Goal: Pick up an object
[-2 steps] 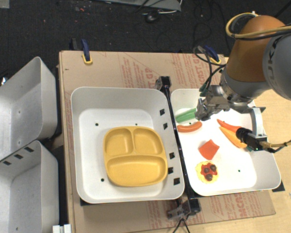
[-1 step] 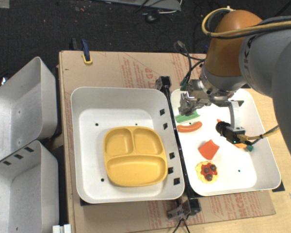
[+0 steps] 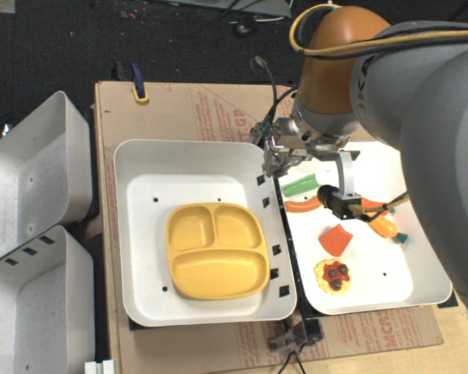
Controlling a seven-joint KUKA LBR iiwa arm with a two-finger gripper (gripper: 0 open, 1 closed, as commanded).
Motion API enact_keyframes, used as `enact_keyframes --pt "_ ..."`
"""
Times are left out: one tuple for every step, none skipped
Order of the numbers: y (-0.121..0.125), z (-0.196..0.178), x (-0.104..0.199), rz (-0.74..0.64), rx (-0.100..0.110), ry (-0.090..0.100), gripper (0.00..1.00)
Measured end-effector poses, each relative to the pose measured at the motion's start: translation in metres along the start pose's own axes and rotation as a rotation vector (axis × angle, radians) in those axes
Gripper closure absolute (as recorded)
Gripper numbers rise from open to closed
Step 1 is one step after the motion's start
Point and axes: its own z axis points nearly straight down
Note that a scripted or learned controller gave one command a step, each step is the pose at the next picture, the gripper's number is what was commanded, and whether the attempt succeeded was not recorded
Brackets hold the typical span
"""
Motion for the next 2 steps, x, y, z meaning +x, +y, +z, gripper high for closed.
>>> enact_keyframes --pt "0.0307 0.0022 0.0404 0.001 -0.002 0.000 1.00" --pt "0.0294 0.0022 0.0375 0.004 0.001 -0.001 0.00"
